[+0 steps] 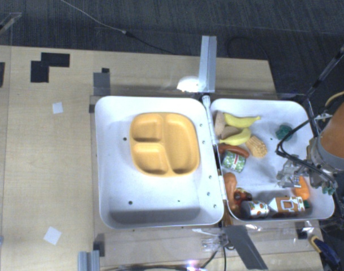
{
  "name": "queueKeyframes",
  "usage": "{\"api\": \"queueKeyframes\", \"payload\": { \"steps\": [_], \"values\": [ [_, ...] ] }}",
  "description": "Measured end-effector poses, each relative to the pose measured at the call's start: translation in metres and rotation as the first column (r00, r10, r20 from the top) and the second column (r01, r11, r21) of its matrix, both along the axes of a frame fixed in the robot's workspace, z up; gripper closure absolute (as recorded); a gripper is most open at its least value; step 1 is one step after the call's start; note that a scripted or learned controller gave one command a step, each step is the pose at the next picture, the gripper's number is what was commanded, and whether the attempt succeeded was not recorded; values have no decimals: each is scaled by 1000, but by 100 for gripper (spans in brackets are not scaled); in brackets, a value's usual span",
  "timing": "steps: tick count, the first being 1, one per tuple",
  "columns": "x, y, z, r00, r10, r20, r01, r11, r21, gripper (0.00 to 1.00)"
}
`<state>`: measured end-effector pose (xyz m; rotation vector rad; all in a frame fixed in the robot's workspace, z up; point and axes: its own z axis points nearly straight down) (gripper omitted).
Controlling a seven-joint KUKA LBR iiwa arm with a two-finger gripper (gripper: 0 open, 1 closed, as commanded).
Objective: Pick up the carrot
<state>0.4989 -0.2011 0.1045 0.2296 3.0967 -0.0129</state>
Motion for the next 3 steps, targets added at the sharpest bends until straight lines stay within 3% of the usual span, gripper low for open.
{"api": "queueKeyframes", "payload": {
  "steps": [1, 2, 3],
  "values": [
    [-9, -5, 32, 974, -226, -25, 226, 974, 10, 100],
    [-9, 18, 51, 899, -438, -26, 438, 899, 13, 100],
    [-9, 37, 63, 842, -539, -27, 539, 842, 14, 100]
  ]
}}
